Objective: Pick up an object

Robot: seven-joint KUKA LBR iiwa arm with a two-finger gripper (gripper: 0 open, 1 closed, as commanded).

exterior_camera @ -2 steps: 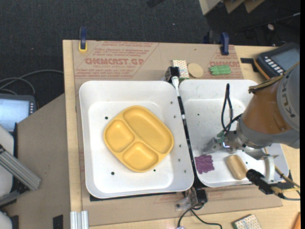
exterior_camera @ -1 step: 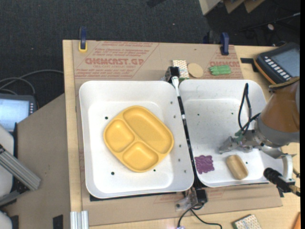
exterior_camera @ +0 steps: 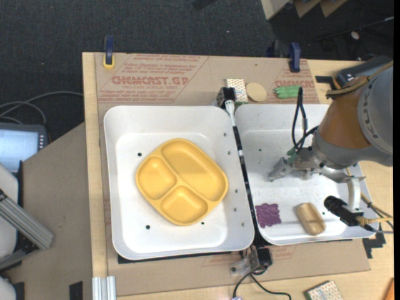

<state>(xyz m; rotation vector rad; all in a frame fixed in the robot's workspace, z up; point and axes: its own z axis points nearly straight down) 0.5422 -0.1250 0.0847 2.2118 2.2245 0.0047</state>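
The camera view looks down at a slant on the counter (exterior_camera: pixel 156 74), a brown board surface printed with red lettering and clamped at its far edge by two blue clamps. Two shallow white bins sit on it side by side, touching along their inner walls.

The left bin (exterior_camera: pixel 119 167) is the larger visible area. It holds a yellow divided plate (exterior_camera: pixel 181 181) with three compartments, lying flat near the middle of the bin and turned at an angle to the bin walls.

The right bin (exterior_camera: pixel 262 130) is partly covered by the arm (exterior_camera: pixel 359 124), which enters from the right. The arm's orange band lies over the bin's right half, and black cables run along it.

The gripper (exterior_camera: pixel 279 171) points left and sits low over the middle of the right bin floor. No object shows between its fingers; whether they are spread or closed cannot be told.

Two loose objects lie along the near wall of the right bin, apart from the gripper. A tan bread-shaped block (exterior_camera: pixel 310 219) lies toward the near right corner. A small purple grape-like cluster (exterior_camera: pixel 268 214) lies just left of it, near the inner wall.

On the counter beyond the bins lie a round tan disc (exterior_camera: pixel 255 92) and a small green item (exterior_camera: pixel 287 92).
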